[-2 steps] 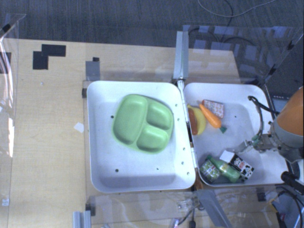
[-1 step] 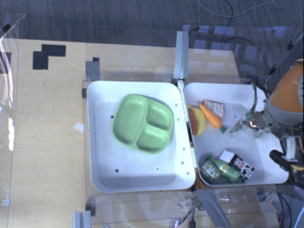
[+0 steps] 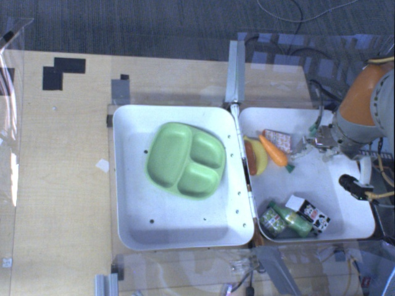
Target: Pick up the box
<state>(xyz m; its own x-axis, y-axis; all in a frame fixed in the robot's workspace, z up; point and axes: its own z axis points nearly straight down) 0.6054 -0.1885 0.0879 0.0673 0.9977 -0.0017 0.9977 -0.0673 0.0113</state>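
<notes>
The box [image 3: 310, 213] is small, white and black with a printed pattern. It lies near the front edge of the right bin [image 3: 321, 177], touching a green bottle [image 3: 290, 219]. My gripper [image 3: 317, 142] reaches in from the right under the orange-banded wrist [image 3: 364, 100]. It hangs over the back right part of the bin, well behind the box and apart from it. Nothing shows held in it.
A carrot [image 3: 273, 150], a yellow-red fruit [image 3: 257, 157] and a pinkish packet [image 3: 279, 139] lie at the right bin's back left. A green divided plate [image 3: 185, 159] sits in the left bin [image 3: 133, 214]. A black fitting [image 3: 353, 187] and cables hang at the right bin's right rim.
</notes>
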